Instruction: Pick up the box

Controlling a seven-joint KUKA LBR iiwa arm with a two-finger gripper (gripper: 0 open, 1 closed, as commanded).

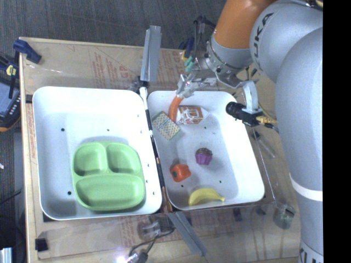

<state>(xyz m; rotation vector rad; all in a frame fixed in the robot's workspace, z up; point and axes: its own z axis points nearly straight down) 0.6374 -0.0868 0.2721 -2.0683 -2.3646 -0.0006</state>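
Observation:
A small white and orange box (190, 114) lies flat near the back of the right bin (249, 169). Just left of it an orange carrot (174, 108) stands at a slant, and a flat checked packet (165, 125) lies in front of the carrot. My gripper (185, 85) hangs over the bin's back rim, just above the carrot's upper end and a little behind and left of the box. Nothing shows held in it.
The right bin also holds a purple cupcake (203, 156), a red-orange pepper (180, 172) and a banana (205, 196) near the front wall. In the left bin (55, 114) sits a green divided plate (108, 176). The arm's grey bulk covers the right side.

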